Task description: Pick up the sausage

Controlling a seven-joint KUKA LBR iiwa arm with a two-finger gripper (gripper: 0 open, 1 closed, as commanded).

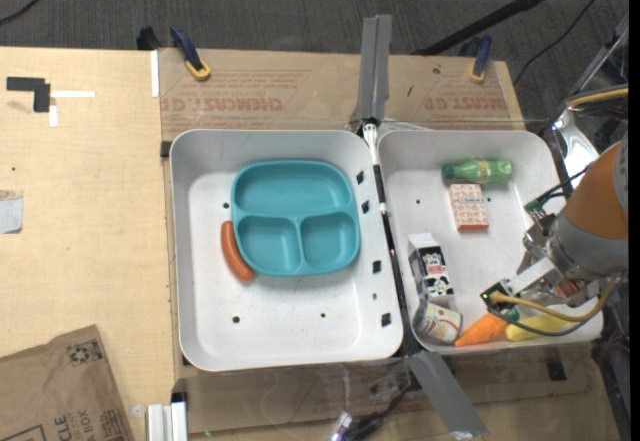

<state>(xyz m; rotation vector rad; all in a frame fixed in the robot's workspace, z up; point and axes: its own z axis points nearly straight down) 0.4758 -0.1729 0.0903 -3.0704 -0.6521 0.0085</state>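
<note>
Although the grey arm with the orange band [600,214] is seen reaching in at the 3 o'clock edge, the state of the two-finger gripper [535,264] cannot be told: the wrist is crowded by cables and dark fittings, and nothing is seen pinched. The gripper is placed over the 4 o'clock part of the right white bin [400,229], near a yellow banana-shaped toy [540,326] and an orange carrot-shaped toy [480,330] lying at the bin's 5 o'clock corner; contact with either cannot be judged.

The orange-red sausage [236,252] is found in the left white bin [190,259], well apart from the gripper. It lies flat on the bin floor at 9 o'clock of a teal three-compartment plastic plate [296,217], right against the plate's rim, slanting from 11 toward 5 o'clock.

In the right bin, a green plastic bottle [478,170] lies on its side at 12 o'clock. A small red-and-white carton [468,207] is set just beside it, toward 6 o'clock. A black-and-white patterned carton [429,269] lies at 7 o'clock, and a tipped white cup [437,319] is seen beyond it at 6 o'clock, touching the carrot-shaped toy.
</note>
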